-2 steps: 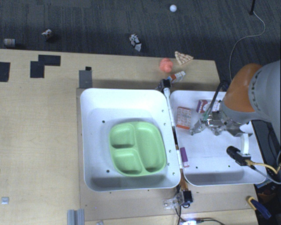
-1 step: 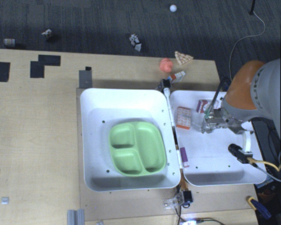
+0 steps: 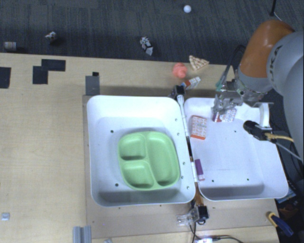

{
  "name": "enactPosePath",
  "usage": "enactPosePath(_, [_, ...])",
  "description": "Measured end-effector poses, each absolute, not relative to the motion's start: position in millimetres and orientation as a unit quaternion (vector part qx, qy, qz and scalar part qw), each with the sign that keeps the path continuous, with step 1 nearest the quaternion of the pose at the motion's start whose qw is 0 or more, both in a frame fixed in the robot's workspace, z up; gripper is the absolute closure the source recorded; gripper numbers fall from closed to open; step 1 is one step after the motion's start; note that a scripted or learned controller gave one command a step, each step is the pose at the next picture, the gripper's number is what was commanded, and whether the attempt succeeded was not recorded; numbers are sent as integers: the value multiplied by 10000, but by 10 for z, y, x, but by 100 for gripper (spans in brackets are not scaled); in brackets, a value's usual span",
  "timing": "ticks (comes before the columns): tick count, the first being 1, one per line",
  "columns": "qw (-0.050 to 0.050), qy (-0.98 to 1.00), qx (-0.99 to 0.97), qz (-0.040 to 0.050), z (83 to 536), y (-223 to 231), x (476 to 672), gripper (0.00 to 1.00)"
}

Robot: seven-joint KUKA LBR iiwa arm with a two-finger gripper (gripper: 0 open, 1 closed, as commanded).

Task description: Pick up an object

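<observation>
Gripper (image 3: 223, 113) hangs low over the far end of the right bin (image 3: 247, 182), w/ a small flat packet (image 3: 227, 115), red & white, right at its tip. Packet seems pinched between the fingers, but the view's too small to be sure, so can't tell if it's really held or how wide the fingers stand. Arm (image 3: 266, 52) comes in from the right, orange band up top.

Count of stuff: 2 white bins side by side. Left bin (image 3: 102, 156) has 1 green tray (image 3: 148, 160) w/ 3 compartments, sitting flat near the middle. Right bin has 3 loose bits: the packet under the gripper, 1 orange-and-white card pack (image 3: 198, 127) lying flat near the left wall, and 1 purple stick (image 3: 198, 169) along that same wall, nearer the front. 1 black-and-white pen (image 3: 184, 126) lies along the seam between the bins.

Beyond the bins on the bench edge: 1 pink ball (image 3: 179, 70), 1 pizza-slice toy (image 3: 198, 62), 1 small marker-like thing (image 3: 189, 84). On the dark floor past that, 1 white ball (image 3: 187, 8) & a few small bits.
</observation>
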State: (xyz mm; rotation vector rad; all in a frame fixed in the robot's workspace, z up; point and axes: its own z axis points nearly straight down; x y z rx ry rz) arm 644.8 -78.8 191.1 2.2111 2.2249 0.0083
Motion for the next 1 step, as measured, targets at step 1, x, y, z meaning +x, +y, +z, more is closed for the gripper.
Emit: enactPosePath(1, [15, 7091, 7051, 13, 1900, -796, 6439, 0])
